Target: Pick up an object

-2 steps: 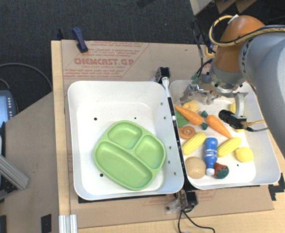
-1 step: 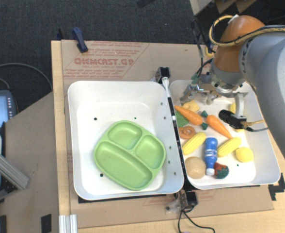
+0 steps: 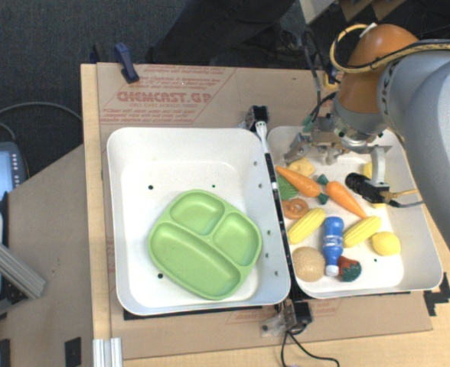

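Toy foods, among them two carrots (image 3: 298, 182), two corn cobs (image 3: 304, 223), a lemon (image 3: 386, 243) and a blue bottle (image 3: 332, 239), lie in the right bin (image 3: 420, 270), beside the left bin (image 3: 125, 205) holding a green divided plate (image 3: 203, 243). End effector (image 3: 322, 145) hangs over the right bin's far end, just above the carrots; its state cannot be determined.

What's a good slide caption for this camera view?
Gripper hovering over toy food in the right bin; green divided plate in the left bin.
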You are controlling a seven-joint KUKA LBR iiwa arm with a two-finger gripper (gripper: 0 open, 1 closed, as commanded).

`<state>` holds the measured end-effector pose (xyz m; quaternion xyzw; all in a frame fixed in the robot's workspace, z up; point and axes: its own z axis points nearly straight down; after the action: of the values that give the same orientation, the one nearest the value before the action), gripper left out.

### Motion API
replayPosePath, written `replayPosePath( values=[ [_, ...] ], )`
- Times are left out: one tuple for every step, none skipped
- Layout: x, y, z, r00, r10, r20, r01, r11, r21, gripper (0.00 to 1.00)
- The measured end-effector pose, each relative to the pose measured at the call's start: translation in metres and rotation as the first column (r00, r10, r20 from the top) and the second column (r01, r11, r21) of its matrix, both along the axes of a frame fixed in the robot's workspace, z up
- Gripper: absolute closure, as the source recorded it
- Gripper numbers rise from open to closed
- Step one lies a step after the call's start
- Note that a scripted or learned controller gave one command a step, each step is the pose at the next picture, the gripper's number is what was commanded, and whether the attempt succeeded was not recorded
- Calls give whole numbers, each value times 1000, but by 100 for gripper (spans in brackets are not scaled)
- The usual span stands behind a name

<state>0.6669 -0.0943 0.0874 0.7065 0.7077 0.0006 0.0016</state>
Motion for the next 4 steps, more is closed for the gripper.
replayPosePath(
  values=[
    [0,0,0,1000,0,0,0,1000,0,0],
    [0,0,0,1000,0,0,0,1000,0,0],
    [0,0,0,1000,0,0,0,1000,0,0],
    [0,0,0,1000,0,0,0,1000,0,0]
  ],
)
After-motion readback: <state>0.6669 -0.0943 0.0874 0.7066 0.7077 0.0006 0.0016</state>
